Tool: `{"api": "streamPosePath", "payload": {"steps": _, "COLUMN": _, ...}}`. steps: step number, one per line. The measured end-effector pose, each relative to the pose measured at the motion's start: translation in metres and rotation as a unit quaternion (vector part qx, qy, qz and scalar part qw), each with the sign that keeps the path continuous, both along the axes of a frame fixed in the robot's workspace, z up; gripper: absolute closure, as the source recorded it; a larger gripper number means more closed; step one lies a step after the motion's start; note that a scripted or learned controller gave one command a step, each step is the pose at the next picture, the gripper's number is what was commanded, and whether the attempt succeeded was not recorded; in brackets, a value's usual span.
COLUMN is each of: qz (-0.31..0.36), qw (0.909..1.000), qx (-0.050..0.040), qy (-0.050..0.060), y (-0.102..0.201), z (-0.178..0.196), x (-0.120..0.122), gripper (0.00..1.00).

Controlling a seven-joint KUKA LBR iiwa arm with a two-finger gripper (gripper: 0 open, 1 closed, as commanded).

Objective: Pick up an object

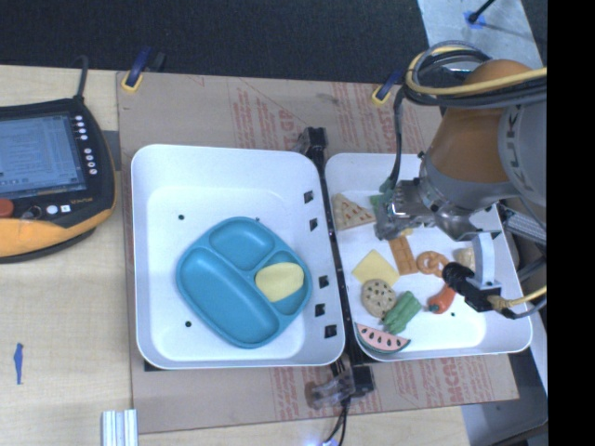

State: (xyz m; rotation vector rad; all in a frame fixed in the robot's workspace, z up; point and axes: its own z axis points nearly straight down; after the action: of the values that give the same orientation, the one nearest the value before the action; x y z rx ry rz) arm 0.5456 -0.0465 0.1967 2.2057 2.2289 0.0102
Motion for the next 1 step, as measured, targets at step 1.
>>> {"api": "streamPosePath", "payload": {"steps": 1, "qz": -0.003, "qw": 1.0000, "qx": -0.0001, "qy": 0.006, "y": -0.0028, "z": -0.0048, "x": -0.0042, "gripper": 0.00}}
